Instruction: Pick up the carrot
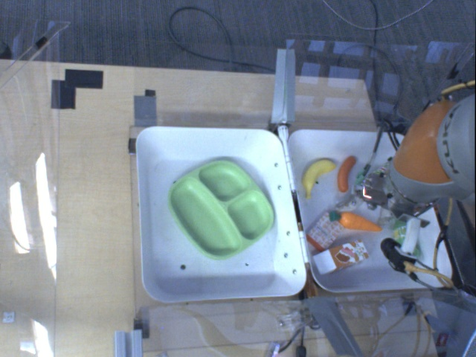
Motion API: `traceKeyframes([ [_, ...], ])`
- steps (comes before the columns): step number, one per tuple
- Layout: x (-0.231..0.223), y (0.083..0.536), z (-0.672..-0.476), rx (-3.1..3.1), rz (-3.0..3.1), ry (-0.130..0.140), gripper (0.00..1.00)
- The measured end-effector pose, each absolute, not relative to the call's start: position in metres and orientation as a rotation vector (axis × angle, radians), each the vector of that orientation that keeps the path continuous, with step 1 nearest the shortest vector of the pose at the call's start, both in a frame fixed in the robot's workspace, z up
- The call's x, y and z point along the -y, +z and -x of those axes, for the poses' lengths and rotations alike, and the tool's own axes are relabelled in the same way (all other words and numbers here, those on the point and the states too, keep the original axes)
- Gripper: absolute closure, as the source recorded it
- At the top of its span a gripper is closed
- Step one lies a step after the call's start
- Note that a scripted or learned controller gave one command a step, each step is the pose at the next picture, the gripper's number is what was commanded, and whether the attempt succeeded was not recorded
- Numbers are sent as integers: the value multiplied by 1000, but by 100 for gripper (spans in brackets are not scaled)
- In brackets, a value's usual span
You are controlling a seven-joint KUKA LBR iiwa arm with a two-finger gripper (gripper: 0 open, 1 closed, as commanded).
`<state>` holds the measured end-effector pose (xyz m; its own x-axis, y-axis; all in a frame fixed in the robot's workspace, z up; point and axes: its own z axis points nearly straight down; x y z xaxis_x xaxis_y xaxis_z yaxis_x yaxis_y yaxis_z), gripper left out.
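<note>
- Orange tapered carrot w/ green stub end [358, 222] lies flat in the right shallow white plastic bin [327, 275], roughly mid-bin, green end pointing left.
- Grey arm w/ orange band [425, 155] reaches in from the right; pincer [374, 190] sits just above/beside the carrot's right end. Can't tell if it's apart or together, and nothing seen clamped in it.
- Same bin: yellow curved banana [317, 174] upper left, red-orange sausage-shaped item [346, 172] beside it, red-and-white printed packet [324, 233] touching carrot's left end, small white-orange carton [342, 256] below.
- Left shallow white plastic bin [160, 274]: green three-compartment plastic plate [221, 207], centred.
- Both bins side by side on pale wooden tabletop [74, 222].
</note>
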<state>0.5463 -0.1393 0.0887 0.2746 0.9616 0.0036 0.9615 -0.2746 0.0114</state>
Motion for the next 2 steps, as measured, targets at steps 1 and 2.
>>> traceKeyframes([
  [1,107,89,-515,-1643,-2665,20,0],
  [2,105,101,-518,-1645,-2661,29,100],
])
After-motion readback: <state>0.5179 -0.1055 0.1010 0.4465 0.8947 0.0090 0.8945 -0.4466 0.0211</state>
